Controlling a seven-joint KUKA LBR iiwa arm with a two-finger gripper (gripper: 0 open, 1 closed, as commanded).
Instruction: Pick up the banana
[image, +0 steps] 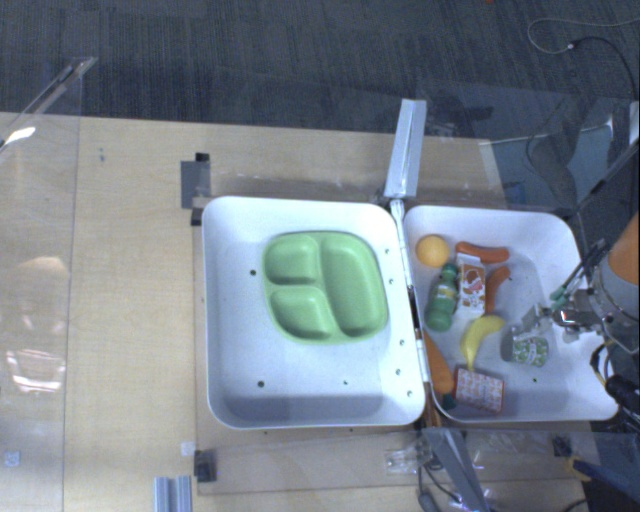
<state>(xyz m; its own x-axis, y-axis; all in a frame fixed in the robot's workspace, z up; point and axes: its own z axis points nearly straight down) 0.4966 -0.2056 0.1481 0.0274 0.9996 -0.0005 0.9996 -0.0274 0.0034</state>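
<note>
- Yellow banana (479, 337) lies in the right bin (560, 232), just right of the green bottle (441, 296) and below the juice carton (471, 284).
- Gripper (540, 322) hangs right of the banana, apart from it, over a small crumpled packet (528, 349); whether its fingers are spread, I cannot tell.
- Banana looks light, smooth and curved, likely a bit slippery.
- I'd grip it across the thick middle, not the tapering ends.
</note>
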